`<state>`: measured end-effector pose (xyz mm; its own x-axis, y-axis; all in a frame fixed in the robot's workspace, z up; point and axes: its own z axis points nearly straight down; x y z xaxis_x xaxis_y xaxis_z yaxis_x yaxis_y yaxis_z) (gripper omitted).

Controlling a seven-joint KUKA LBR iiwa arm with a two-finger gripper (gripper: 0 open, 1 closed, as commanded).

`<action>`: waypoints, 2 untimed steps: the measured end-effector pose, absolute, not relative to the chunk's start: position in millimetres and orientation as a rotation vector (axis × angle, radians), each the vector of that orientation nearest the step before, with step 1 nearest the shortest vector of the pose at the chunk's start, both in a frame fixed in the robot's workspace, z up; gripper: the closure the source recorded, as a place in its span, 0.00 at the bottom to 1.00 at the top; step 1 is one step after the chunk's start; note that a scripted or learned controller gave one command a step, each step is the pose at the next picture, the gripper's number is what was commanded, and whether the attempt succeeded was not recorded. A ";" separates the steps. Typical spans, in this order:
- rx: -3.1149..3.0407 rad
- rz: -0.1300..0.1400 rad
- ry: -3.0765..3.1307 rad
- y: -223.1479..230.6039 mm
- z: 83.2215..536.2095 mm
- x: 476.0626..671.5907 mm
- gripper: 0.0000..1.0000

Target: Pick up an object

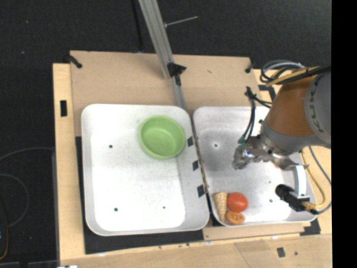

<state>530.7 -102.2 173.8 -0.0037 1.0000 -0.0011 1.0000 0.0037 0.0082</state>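
Over the right bin point(223, 127), the grey arm point(293, 116) reaches in from the right side of the camera view. Its orange band sits above the bin's far right corner, and the wrist bends down and to the left from there. The gripper point(242, 159) hangs over bare white floor near the middle of that bin, pointing down toward it. From this slanted overhead angle, whether it is parted or closed cannot be told, and nothing can be seen held in it.

The nearest objects lie in the near left corner of the same bin, apart from the gripper and closer to the camera. A red round object point(237, 201) rests there. A pale cone-shaped piece point(221, 201) lies just beside it on its left, against the bin's left wall. A small orange piece point(235, 218) sits just in front of the red one, close to the near rim. The three lie so close together that it cannot be judged whether they touch.

A green bowl point(162, 137) stands upright, open side up, in the left bin point(128, 188). It is in the far right part of that bin, near the wall shared with the right bin and well apart from the gripper. Both bins rest side by side on the tan bench point(111, 82).
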 end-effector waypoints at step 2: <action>2.212 0.005 2.225 -101.0 261.4 531.4 1.00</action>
<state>531.4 -101.0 261.4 -0.0055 1.0000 -0.0005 1.0000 0.0055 0.0053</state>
